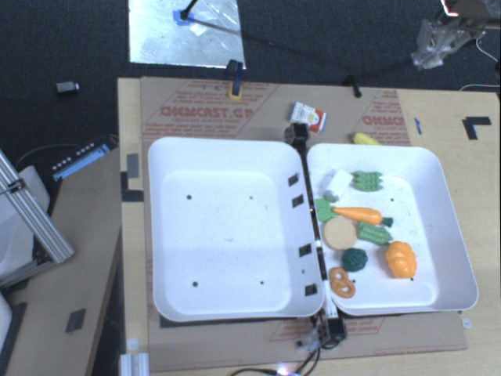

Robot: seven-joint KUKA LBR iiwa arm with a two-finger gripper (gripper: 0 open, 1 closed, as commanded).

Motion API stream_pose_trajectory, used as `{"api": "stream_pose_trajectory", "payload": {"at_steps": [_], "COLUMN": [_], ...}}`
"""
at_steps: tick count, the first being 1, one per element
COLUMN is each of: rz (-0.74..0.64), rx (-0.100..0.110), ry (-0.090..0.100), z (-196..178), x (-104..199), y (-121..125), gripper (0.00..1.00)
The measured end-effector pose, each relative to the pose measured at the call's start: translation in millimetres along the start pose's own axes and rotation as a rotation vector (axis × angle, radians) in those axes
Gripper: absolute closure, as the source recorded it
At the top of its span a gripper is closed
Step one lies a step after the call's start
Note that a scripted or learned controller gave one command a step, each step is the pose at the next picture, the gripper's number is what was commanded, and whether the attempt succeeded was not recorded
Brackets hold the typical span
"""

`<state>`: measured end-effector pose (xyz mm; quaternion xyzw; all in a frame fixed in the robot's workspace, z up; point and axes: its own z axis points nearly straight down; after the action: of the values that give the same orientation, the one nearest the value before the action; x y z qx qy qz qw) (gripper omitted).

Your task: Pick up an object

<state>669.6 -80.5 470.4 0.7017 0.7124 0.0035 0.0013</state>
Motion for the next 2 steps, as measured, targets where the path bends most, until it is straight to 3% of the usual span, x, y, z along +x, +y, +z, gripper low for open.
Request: {"api": "stream_pose_trajectory", "payload": {"at_steps": [1, 2], "rz": [0.02, 0.018], "rx": [0.008, 0.006], "ry": [-0.006, -0.006], "z": [36, 52], "x": [-80, -130], "y": [-4, -4], "gripper": [1.0, 1.0]}}
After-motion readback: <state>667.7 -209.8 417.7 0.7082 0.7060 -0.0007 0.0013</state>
